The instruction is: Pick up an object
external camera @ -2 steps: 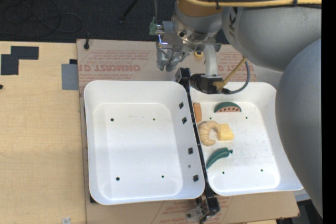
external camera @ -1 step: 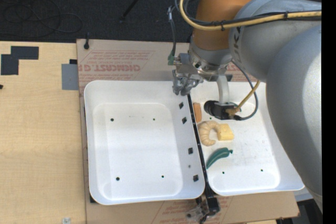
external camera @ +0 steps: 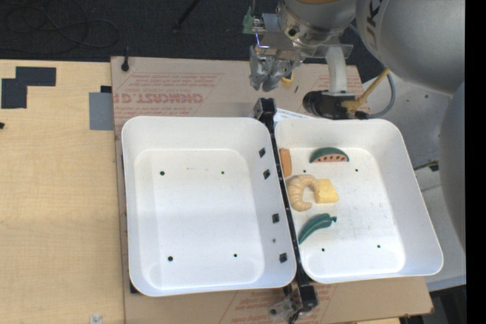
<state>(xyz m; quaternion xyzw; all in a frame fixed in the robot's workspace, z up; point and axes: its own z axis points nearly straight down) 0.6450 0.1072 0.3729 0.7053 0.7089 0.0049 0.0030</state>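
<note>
My gripper [external camera: 267, 77] hangs high over the far edge of the bench, above the seam between the two bins, with nothing visible between its fingers. In the right bin [external camera: 410, 239] lie a watermelon slice [external camera: 329, 156], an orange sausage-like piece [external camera: 285, 161] by the left wall, a pale croissant [external camera: 300, 191], a yellow cheese wedge [external camera: 326, 192] touching it, and a green pepper [external camera: 314, 226]. All of them sit well below and in front of the gripper.
The left bin [external camera: 144, 163] stands beside the right one, joined by a black divider [external camera: 273, 193]. Both rest on a cardboard sheet [external camera: 182, 91] over a wooden bench. The grey arm fills the upper right.
</note>
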